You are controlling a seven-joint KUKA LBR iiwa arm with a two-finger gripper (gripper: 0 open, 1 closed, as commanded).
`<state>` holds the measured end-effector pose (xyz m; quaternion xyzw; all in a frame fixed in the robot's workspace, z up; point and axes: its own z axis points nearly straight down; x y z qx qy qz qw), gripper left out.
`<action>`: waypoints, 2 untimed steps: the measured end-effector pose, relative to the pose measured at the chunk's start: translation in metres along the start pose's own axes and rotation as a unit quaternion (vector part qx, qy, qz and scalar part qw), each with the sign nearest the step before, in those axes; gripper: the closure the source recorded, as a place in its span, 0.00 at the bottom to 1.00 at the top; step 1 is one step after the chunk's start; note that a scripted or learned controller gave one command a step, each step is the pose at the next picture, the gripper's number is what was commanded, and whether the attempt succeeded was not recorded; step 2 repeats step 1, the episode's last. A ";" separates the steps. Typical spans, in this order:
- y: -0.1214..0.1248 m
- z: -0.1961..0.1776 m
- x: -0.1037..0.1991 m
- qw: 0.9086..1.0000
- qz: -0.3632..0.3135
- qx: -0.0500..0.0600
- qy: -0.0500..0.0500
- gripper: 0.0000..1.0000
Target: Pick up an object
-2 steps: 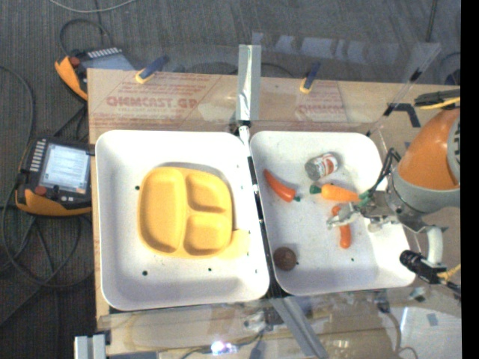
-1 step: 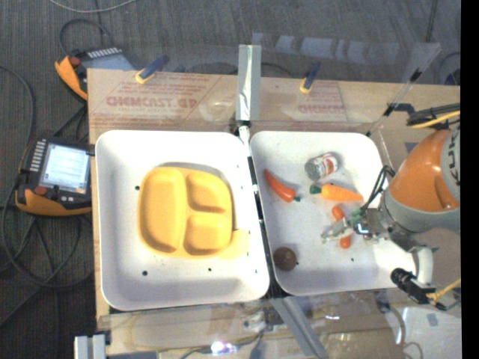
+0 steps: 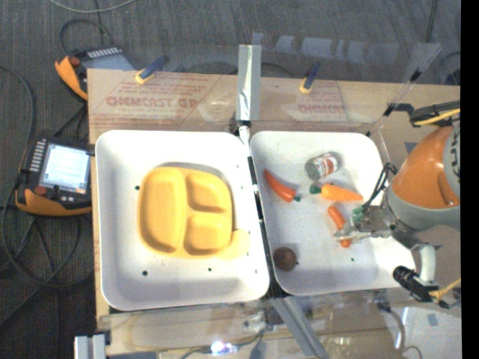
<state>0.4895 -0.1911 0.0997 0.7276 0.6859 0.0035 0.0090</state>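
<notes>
- The table (image 3: 419,99) carries two white bins side by side, the left bin (image 3: 112,275) and the right bin (image 3: 322,275).
- Nearest in the right bin, a dark brown ball (image 3: 284,257) lies by the bin's near left corner, well apart from the other things.
- The arm (image 3: 426,182), grey with an orange band, reaches in from the right, over the right bin's right edge.
- The gripper (image 3: 350,230) sits low at the right side of that bin; its jaws point left, and how far they stand open cannot be told. Something small and orange shows at their tips, but whether it is held is unclear.
- A small carrot (image 3: 336,216) lies just beside the gripper, on its left.
- A larger carrot (image 3: 341,194) lies a little farther back, its green end pointing left.
- A red-orange pepper (image 3: 280,186) lies aslant near the bin's left wall.
- A small can (image 3: 322,165) lies on its side farthest back.
- In the left bin a yellow tray (image 3: 187,209) with three compartments lies flat in the middle.
- A handheld pendant (image 3: 56,174) lies on the floor left of the table.
</notes>
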 end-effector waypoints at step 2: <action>0.061 -0.099 0.036 0.996 0.088 0.011 0.001 1.00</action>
